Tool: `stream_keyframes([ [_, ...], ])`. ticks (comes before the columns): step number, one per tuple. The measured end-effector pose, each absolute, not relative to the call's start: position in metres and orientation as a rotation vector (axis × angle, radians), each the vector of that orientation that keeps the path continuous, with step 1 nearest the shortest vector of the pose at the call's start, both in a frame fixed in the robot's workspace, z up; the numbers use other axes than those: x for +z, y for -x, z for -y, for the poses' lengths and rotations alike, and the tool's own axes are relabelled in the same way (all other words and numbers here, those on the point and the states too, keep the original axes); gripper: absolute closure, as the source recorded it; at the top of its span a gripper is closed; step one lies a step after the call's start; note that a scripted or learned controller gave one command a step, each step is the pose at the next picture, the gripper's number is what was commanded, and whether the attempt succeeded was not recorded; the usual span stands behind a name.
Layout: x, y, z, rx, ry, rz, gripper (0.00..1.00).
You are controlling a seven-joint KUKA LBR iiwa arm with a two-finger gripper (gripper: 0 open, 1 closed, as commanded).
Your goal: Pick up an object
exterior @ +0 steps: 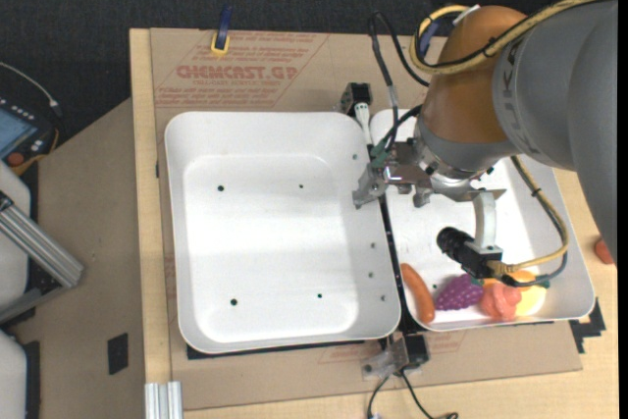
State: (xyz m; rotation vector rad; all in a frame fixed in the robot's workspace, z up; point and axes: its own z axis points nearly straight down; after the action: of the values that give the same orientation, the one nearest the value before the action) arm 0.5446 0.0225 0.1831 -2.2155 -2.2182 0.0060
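Several small things lie at the near end of the right bin (561,240): an orange sausage-shaped piece (418,293), a purple bunch of grapes (457,292), a pink-red lump (500,299) and a yellow piece (531,301) partly behind it. My gripper (397,186) hangs under the orange-banded wrist over the right bin's left side, close to the wall between the two bins. It is farther back than the pile, and nothing shows in its grasp. The wrist and arm hide much of the right bin's floor.
The left bin (206,211) shows bare white floor with a few dark dots. Both bins rest on a cardboard sheet (245,69) with a blue clip (224,32) at its far edge. A small orange thing (602,251) lies off the bench at right.
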Motion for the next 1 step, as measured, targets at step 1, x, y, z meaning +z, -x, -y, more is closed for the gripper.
stream_keyframes([
  [1,0.2337,-0.5552,-0.0116,-0.006,2.226,2.225,0.0],
])
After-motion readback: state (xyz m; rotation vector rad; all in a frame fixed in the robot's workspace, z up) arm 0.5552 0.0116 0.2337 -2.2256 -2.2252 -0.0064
